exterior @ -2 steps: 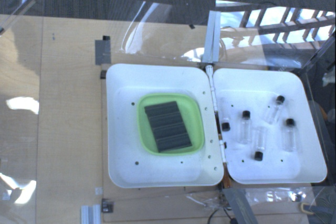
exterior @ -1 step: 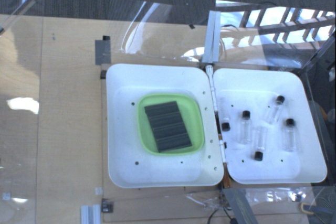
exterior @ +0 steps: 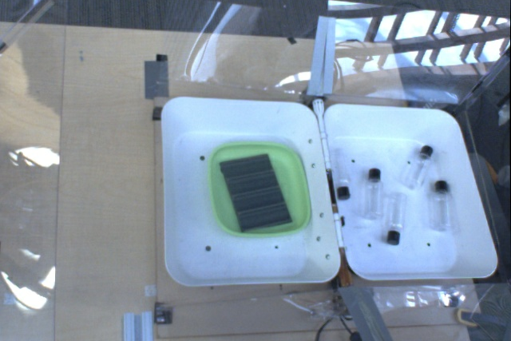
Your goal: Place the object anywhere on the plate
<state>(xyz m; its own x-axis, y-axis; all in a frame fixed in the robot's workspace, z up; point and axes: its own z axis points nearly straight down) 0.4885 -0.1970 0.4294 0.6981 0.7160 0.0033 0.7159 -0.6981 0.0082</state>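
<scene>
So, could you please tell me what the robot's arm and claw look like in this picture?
I cannot tell their colours, shape or markings from this view. Plain to see are the left white bin, its green plate bearing a dark ribbed block, and the right white bin with clear black-capped vials.

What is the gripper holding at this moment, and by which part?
Nothing can be seen held. The dark ridged block lies on the green plate in the left bin; the clear vials lie loose in the right bin.
</scene>
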